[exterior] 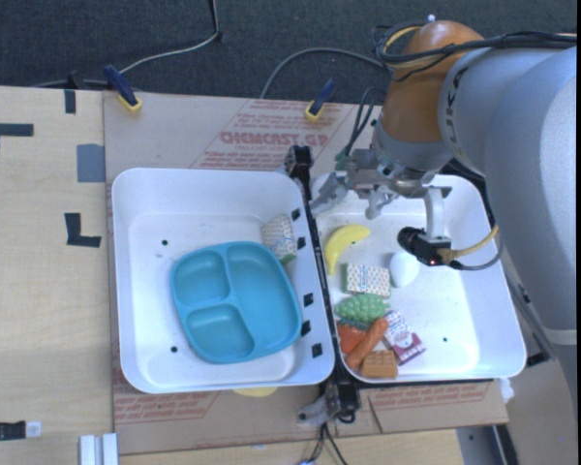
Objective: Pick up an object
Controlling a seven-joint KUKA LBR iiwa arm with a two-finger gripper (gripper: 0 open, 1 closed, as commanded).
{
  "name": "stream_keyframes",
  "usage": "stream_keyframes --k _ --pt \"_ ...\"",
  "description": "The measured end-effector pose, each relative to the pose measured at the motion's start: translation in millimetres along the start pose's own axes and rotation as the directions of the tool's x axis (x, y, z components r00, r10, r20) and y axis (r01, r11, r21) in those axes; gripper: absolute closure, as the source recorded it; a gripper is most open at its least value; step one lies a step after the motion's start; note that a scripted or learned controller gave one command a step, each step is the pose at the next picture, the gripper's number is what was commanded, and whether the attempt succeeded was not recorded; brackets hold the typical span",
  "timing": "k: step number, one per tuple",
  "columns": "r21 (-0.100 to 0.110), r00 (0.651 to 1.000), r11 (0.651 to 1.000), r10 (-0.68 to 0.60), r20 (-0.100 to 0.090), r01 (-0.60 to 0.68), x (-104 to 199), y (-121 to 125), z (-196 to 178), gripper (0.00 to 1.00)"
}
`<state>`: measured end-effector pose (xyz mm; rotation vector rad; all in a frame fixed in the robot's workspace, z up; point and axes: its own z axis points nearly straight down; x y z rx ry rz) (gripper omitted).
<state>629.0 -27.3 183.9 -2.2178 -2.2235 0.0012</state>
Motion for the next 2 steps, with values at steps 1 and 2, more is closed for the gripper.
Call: stream_keyframes --k 1,2 --pt "0.001 1.000 1.000 0.003 0.000 -0.003 -0.8 -78.4 0.2 0.00" --pt "0.000 1.000 1.000 0.002 0.001 -0.002 -24.0 -45.6 0.1 0.00"
